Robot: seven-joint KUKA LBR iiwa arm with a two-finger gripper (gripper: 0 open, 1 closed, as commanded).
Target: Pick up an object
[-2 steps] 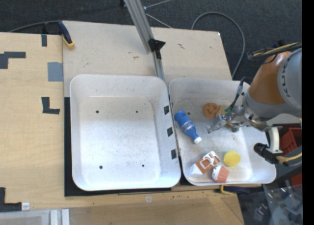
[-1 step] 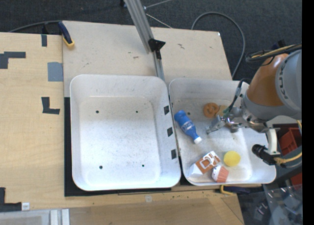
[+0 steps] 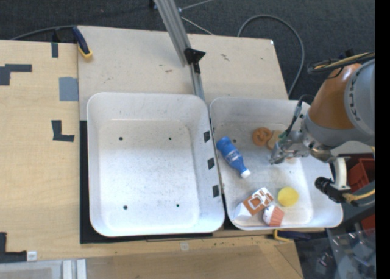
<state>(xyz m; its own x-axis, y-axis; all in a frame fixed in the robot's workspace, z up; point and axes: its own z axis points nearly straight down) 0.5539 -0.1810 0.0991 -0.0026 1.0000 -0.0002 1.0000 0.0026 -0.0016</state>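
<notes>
Left bin [image 3: 100,150]: I see a bare white floor with a few dark dots on it.
Right bin [image 3: 244,110]: I count four things lying in it, all apart from one another.
Blue bottle [image 3: 231,155]: it lies on its side near the right bin's left wall, white cap pointing toward the near edge.
Brown lump [image 3: 262,136]: a small rounded piece, sitting just left of the gripper.
Yellow ball [image 3: 288,196]: it rests toward the near right corner of the right bin.
Orange-and-white carton [image 3: 261,204]: it lies at the near edge, just left of the yellow ball.
Arm [image 3: 344,104]: I have it reaching in from the right, wrist low over the right bin's right half.
Gripper [image 3: 280,151]: pointed down into the bin beside the brown lump; I cannot tell its state, and I see nothing in it.
</notes>
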